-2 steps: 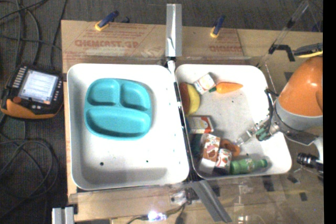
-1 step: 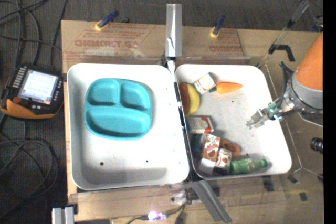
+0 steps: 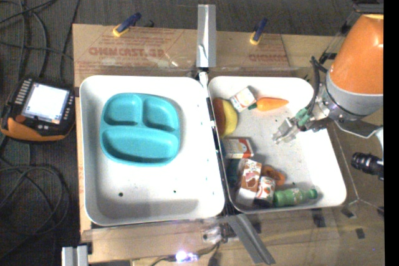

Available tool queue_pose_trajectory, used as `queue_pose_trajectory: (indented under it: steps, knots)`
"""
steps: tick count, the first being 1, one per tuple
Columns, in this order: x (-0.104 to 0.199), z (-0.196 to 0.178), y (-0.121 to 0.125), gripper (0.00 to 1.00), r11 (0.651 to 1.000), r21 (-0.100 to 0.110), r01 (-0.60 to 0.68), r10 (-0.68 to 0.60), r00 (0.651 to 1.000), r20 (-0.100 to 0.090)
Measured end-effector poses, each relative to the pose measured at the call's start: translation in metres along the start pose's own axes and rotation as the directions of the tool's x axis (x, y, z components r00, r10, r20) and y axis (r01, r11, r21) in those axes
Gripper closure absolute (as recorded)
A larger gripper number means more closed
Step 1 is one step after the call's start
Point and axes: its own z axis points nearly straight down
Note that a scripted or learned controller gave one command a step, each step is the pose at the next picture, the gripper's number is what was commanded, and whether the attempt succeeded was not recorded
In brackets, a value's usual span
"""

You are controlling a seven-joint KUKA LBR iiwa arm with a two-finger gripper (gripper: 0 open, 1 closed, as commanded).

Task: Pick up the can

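Currently jaws (image 3: 285, 130) hang spread and empty mid right bin (image 3: 324, 165); can (image 3: 265, 190) lies near front wall — descend straight over it

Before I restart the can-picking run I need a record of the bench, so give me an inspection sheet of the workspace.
Surface: two white bins side by side, left bin and right bin, on a cardboard sheet.
Job's things: small can at the right bin's near edge, among packages.
Clutter: teal divided tray in the left bin; carrot, banana, green bottle and small cartons in the right bin.
Grippers: pincer over the right bin, up from the can, nothing between its fingers.
Cables: black cables on the floor at left.
Surroundings: handheld pendant left of the bins; two clamps on the cardboard's far edge.
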Motion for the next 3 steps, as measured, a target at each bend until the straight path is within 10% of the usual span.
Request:
queue_pose_trajectory:
  steps: [1, 2, 3]
  knots:
    - [0.003, 0.044, 0.017, 1.0, 0.909, 0.0, 0.417, -0.417, 0.909, -0.002]
    - [0.015, -0.026, 0.005, 1.0, 0.663, -0.002, 0.749, -0.749, 0.663, 0.003]
    - [-0.037, -0.105, -0.011, 1.0, 0.195, -0.001, 0.981, -0.981, 0.195, 0.006]
